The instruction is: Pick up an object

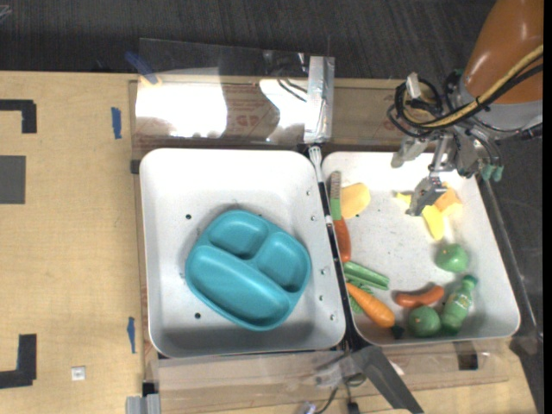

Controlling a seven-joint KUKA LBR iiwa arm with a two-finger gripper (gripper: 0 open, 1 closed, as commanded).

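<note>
My gripper [424, 200] hangs over the upper right part of the right bin [504, 317], coming in from the top right. Right beside its tip lie a small orange piece [448, 201] and a yellow piece [435, 223], partly covered by it. Lower in the same bin are a green apple [453, 258], a red sausage [418, 297], a green bottle [462, 301], a round green fruit [423, 321], an orange carrot [372, 306] and a green bean pod [366, 275]. A yellow-orange piece [354, 198] lies at the bin's upper left.
The left bin [164, 188] holds a teal divided plate [250, 268]. A thin orange-red vegetable [342, 236] lies along the wall between the bins. Cables [427, 110] hang off the wrist above the right bin's far edge.
</note>
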